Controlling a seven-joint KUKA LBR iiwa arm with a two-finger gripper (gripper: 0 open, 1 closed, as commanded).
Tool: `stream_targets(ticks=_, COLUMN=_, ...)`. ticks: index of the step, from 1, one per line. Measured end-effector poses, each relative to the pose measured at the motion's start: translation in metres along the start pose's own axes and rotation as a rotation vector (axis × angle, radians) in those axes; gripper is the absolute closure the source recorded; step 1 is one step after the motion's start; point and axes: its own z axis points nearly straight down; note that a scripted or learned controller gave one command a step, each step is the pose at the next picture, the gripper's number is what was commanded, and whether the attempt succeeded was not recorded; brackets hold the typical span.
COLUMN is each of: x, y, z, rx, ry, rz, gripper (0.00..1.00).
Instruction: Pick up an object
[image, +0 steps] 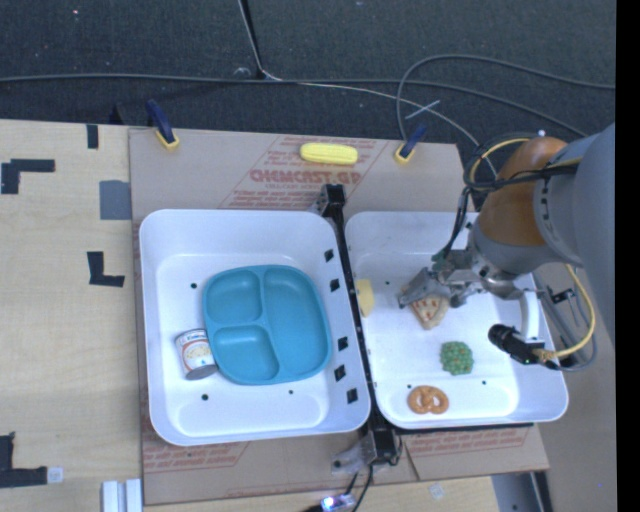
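My gripper (430, 291) hangs low in the right bin (395, 235), open, just above and touching the upper edge of a tan wedge-shaped pizza slice toy (431, 314) that lies on the bin floor. Nothing shows between the fingers. A green broccoli toy (457, 357) lies below the slice, and a brown pretzel (428, 401) sits near the bin's front wall. A small yellow piece (366, 297) rests against the right bin's left wall.
The left bin (160, 300) holds a blue divided plate (267, 323) and a small can (196, 353) at the plate's left. A yellow corn toy (328, 153) lies on the cardboard behind the bins. Cables loop around the arm's wrist (520, 215) at the right.
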Motion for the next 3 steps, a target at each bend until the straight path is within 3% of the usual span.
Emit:
stream_targets(ticks=1, x=0.001, y=0.001, z=-0.013, rx=-0.004, ry=0.000, rz=-0.001, gripper=1.00)
stream_targets(ticks=2, x=0.002, y=0.011, z=-0.069, rx=-0.010, ry=-0.001, rz=0.000, gripper=1.00)
stream_targets(ticks=3, x=0.000, y=0.003, z=-0.116, rx=-0.009, ry=0.000, rz=0.000, gripper=1.00)
